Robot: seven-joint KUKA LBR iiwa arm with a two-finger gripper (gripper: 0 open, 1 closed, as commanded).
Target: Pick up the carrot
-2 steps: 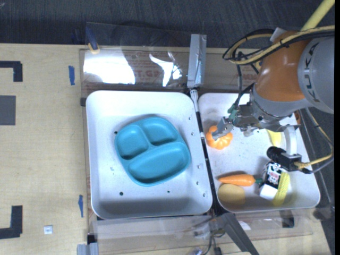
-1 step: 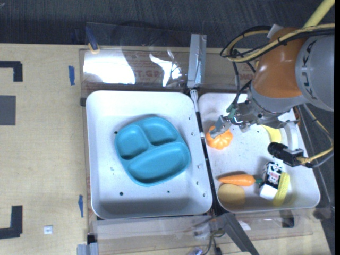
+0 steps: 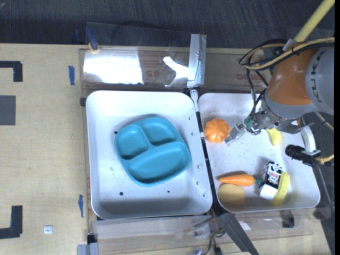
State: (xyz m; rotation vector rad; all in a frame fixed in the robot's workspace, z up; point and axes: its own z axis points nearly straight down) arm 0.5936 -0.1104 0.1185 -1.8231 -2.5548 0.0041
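Note:
The carrot (image 3: 237, 180) is orange with a green stub at its right end. It lies on its side near the front of the right bin (image 3: 313, 198), just above a tan potato (image 3: 232, 194). My gripper (image 3: 235, 133) hangs over the upper middle of that bin, well behind the carrot and right beside a small orange pumpkin (image 3: 216, 130). Its pale fingers point left toward the pumpkin, and I see nothing between them.
A blue divided plate (image 3: 152, 149) lies in the left bin (image 3: 101, 110). In the right bin a yellow banana (image 3: 274, 137) sits under the arm, and a corn cob (image 3: 283, 187) and a black-and-white box (image 3: 272, 176) lie right of the carrot.

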